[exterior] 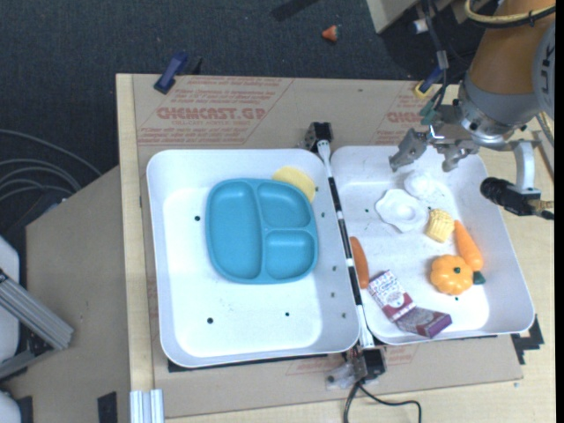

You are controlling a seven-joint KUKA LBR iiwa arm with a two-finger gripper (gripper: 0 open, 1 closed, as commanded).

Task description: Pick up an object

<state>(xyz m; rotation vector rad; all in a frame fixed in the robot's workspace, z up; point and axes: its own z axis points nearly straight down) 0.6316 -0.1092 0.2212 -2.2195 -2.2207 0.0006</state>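
My gripper (pixel 431 154) hangs over the back of the right bin (pixel 507 311), open, with nothing between its fingers. Just below it lie a crumpled white piece (pixel 426 183) and a white fried egg (pixel 398 209). Further forward in the same bin are a yellow corn cob (pixel 440 225), an orange carrot (pixel 468 246), a small orange pumpkin (pixel 452 274), a red sausage (pixel 359 262) against the left wall, a red-and-white packet (pixel 390 290) and a purple packet (pixel 426 322).
The left bin (pixel 176 307) bears a blue divided plate (pixel 262 231) with a yellow object (pixel 297 181) at its back right corner. A black clip (pixel 318 134) sits where the bins meet at the back. A blue clamp (pixel 171 71) lies on the bench's far left corner.
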